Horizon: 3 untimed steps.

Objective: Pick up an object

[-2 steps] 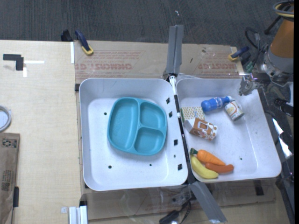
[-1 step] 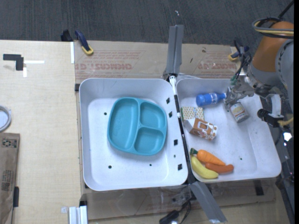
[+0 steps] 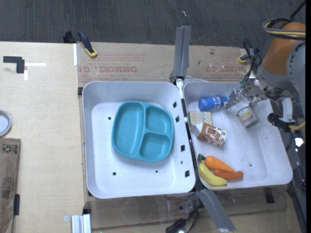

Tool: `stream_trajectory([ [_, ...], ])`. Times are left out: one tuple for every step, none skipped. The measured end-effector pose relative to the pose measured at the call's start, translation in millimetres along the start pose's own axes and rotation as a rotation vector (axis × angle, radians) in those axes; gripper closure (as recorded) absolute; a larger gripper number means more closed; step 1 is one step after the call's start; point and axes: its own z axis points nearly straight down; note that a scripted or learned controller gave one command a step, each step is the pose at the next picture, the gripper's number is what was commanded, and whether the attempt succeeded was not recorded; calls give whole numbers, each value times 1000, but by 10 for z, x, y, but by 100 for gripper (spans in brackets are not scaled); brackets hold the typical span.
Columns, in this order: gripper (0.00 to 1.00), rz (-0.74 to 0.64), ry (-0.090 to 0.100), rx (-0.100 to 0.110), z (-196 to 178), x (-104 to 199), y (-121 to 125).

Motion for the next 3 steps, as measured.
stream_trajectory([
  [0, 18, -6, 3, -20, 579, -1],
  [0, -51, 0, 0, 3, 1023, -717],
  [100, -47, 1, 1, -84, 1017, -720],
])
